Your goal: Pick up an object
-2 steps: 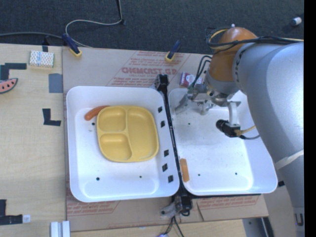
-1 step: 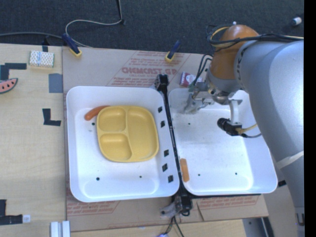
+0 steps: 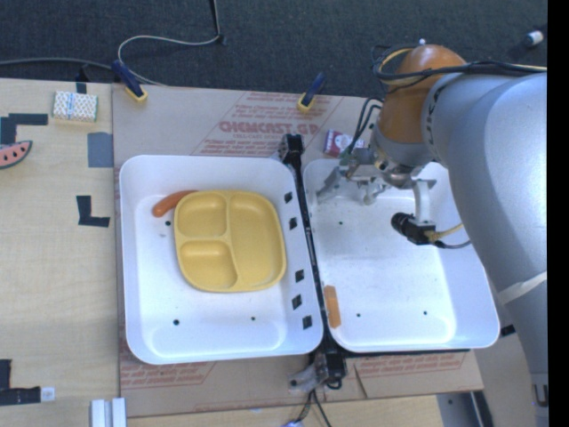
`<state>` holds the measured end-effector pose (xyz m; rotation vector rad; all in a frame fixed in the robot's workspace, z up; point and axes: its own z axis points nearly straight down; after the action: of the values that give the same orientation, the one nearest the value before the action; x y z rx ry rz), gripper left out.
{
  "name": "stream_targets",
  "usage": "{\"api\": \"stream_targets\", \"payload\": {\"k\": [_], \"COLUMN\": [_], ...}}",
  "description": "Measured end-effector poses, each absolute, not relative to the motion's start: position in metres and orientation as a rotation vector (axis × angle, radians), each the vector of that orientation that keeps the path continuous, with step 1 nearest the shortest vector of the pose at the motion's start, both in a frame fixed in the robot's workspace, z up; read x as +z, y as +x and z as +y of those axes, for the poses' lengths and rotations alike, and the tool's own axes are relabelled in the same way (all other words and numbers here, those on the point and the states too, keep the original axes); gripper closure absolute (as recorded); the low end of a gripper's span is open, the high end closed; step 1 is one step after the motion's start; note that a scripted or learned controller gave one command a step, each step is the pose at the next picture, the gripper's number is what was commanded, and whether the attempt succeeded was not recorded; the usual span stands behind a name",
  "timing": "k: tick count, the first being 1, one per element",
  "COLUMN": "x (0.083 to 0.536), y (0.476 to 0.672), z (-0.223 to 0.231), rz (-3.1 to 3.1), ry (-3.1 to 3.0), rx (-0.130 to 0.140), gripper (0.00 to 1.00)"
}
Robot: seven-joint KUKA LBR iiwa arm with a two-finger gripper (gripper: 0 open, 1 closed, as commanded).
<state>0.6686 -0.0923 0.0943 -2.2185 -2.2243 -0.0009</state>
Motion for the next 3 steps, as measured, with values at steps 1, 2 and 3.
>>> {"api": "stream_targets", "payload": {"k": [1,2,3], "x": [0.1036,0.1035,0.1128], "y": [0.6684,0.6685,0.6684], "z": [-0.0916,-0.0916,-0.0910], "rz": [-2.224,-2.224,-2.223], "ry": [-2.217,-2.217,-2.215], "rx": [-0.001,-0.001,-0.002], "gripper": [1.00,0.00,1.00]}}
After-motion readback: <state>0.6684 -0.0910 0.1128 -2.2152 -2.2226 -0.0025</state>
